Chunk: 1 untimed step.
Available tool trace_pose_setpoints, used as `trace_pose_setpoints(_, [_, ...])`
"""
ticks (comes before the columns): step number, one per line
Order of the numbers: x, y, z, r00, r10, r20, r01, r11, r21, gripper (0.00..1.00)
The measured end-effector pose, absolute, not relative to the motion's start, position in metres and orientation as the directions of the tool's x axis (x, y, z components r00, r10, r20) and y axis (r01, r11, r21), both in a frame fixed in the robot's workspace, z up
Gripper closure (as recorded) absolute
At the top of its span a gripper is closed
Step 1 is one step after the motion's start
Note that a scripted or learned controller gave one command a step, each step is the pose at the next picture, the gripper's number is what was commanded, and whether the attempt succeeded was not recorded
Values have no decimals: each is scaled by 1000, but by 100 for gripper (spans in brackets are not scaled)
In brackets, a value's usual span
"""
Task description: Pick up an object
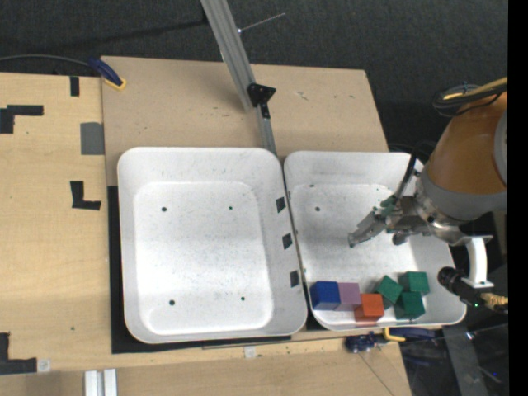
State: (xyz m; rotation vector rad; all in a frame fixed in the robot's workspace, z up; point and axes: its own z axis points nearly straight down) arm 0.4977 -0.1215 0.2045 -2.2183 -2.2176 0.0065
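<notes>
Several small blocks lie along the near edge of the right bin (330, 172): a blue block (325, 294), a pale purple block (350, 294), an orange block (370, 305) and three green blocks (389, 288), (417, 283), (409, 305). My gripper (378, 237) hangs over the middle of the right bin, above and apart from the blocks. It is open, with nothing between its fingers. The arm's orange band (470, 151) shows at the right.
The left bin (132, 172) sits beside the right one on the wooden bench. A slanted metal bar (235, 48) runs from the top down to the bins' shared edge. A blue-and-yellow object (109, 73) lies at the bench's far left corner.
</notes>
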Motion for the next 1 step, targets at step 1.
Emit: trace_pose_setpoints(1, [503, -120, 158, 0, 1000, 1, 1000, 0, -7, 0])
